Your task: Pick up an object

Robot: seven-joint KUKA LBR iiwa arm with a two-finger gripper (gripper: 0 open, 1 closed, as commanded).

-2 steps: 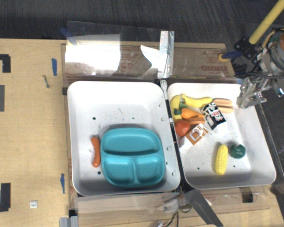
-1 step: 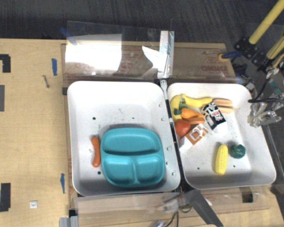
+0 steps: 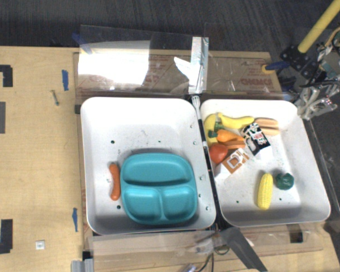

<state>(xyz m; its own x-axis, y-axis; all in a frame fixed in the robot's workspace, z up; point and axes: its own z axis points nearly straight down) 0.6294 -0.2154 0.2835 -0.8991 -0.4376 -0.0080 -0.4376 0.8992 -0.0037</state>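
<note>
One tool (image 3: 316, 102) sits at the upper right, just outside the far right corner of the right bin (image 3: 311, 205); it is small and blurred, so I cannot tell whether it is open or closed, and nothing shows in its grasp. Nearest it, along that bin's far side, lie a hot dog (image 3: 267, 123), a banana (image 3: 236, 120), a carrot (image 3: 228, 136) and a black-and-white packet (image 3: 255, 138) (all bunched together). Nearer the camera lie a corn cob (image 3: 264, 190) and, just beside it, a green round piece (image 3: 284, 181). On the counter's left bin (image 3: 102, 123) rest a teal divided plate (image 3: 157, 189) and, beside it, an orange sausage (image 3: 114, 181).
</note>
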